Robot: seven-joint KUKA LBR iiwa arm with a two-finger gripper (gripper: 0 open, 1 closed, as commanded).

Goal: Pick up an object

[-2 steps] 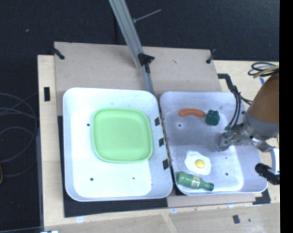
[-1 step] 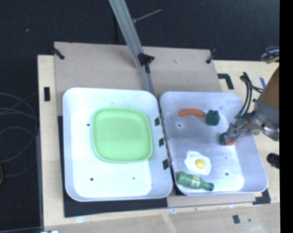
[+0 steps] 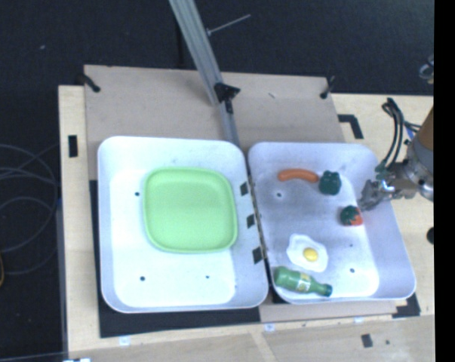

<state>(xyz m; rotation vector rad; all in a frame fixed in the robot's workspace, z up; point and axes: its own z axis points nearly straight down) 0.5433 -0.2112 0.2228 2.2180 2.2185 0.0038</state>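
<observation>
The right bin holds an orange sausage, a dark green pepper-like piece, a small red and green piece, a fried egg and a green bottle lying at the front edge. My gripper hangs at the bin's right rim, just up and right of the red and green piece. Nothing shows between its fingers. The arm comes in from the right edge of the view.
The left bin carries a light green square plate. A grey metal pole slants up from the divider between the bins. Cables trail at the far left.
</observation>
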